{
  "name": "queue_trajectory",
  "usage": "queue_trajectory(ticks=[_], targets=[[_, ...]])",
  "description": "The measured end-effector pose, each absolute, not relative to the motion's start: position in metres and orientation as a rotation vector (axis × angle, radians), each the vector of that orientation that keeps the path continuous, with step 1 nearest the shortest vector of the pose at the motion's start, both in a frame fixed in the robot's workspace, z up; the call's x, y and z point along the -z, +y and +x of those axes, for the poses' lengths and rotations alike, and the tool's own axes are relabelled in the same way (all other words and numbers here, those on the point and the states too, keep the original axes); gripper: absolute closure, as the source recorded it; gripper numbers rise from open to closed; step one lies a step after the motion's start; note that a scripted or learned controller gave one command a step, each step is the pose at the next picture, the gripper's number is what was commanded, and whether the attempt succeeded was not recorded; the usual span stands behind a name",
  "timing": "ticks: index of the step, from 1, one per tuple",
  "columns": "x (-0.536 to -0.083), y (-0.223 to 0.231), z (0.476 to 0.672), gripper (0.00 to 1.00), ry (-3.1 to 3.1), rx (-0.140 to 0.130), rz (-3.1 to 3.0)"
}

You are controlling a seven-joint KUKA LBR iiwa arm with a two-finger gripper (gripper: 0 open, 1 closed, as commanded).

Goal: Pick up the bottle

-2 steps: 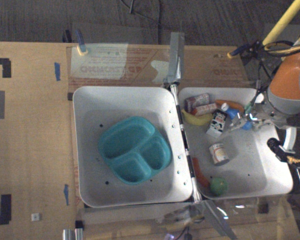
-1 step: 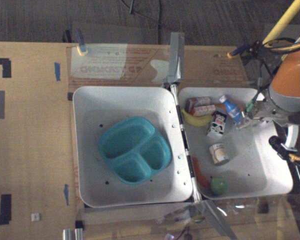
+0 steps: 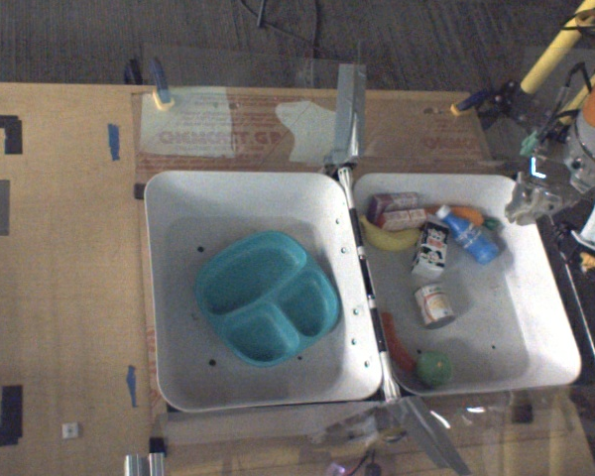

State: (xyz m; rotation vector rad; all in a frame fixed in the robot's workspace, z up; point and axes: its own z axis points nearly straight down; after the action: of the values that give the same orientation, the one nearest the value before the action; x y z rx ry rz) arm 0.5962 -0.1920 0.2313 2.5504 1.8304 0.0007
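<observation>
- The hand [image 3: 532, 204] hangs over the upper right rim of the right bin [image 3: 535, 365], its grey metal blurred against the clutter at the picture's right edge.
- Whether the hand is parted or closed, one cannot tell; the view is too soft there, and nothing is seen gripped in it.
- The bottle [image 3: 473, 238], blue with a white cap end, lies on its side on the bin floor just left of the hand and a little nearer the camera, apart from it.
- An orange item [image 3: 466, 213] sits touching the bottle's upper side, between bottle and hand.
- Further left of the hand: a small black and white carton [image 3: 431, 248], a yellow banana [image 3: 389, 236], and a dark red packet [image 3: 397, 207] by the bin's far left corner.
- Well below the hand, nearer the camera, a small can [image 3: 434, 304] lies tilted, and a green ball [image 3: 435, 368] rests beside a red strip [image 3: 394, 342].
- Far left of the hand, the left bin [image 3: 178, 216] holds a teal divided tray [image 3: 268, 297], all on the bench [image 3: 59, 266].
</observation>
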Motion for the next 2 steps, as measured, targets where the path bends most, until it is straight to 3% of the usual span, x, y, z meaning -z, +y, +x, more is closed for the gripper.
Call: queue_trajectory(ticks=[1,2], targets=[[-0.304,-0.149,0.562,1.00,1.746,0.000,2.611],[-0.326,-0.112,0.547,1.00,1.699,0.000,2.641]])
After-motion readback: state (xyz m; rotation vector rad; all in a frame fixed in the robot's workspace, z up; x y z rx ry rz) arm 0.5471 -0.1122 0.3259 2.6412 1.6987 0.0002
